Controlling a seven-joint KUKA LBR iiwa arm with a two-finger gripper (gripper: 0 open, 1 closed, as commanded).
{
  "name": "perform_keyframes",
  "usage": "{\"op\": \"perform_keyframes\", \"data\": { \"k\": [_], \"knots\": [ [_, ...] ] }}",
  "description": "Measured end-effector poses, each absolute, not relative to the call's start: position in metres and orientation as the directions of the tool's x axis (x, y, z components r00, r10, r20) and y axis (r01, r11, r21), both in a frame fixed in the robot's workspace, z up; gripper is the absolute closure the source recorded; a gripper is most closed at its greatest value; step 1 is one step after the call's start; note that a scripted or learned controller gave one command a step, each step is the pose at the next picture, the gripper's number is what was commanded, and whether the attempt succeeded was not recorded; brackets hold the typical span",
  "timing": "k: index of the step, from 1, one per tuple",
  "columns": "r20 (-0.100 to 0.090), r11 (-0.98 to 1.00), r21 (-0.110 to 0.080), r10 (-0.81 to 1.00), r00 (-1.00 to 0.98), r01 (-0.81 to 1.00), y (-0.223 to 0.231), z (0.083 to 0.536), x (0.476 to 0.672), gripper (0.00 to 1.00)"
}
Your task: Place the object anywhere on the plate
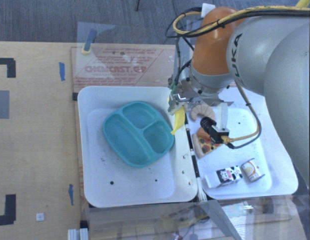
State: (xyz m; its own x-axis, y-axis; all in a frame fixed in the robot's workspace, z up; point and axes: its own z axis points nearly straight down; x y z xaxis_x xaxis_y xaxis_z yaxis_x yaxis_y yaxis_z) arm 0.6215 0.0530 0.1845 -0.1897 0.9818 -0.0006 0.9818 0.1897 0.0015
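On wooden bench (34, 149): two white bins (94, 184), teal plate (138, 133) in left; gripper (181, 104) grip unclear; grey carpet (54, 9) beyond

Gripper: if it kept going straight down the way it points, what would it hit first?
Probably the yellow object just under the gripper, over the divide between the two bins. Below that is the left bin's rim, near the plate's right edge. Depth is unclear from this slanted view.

Grey arm (275, 49) with orange wrist band (215, 39), draped in yellow and black cables (195, 29).
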Motion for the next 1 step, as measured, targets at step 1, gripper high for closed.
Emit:
{"op": "perform_keyframes", "data": {
  "k": [1],
  "knots": [
    [-0.001, 0.190, 0.002, 0.982, -0.190, 0.982, 0.0530, 0.1847, 0.6216, 0.00]
  ]
}}
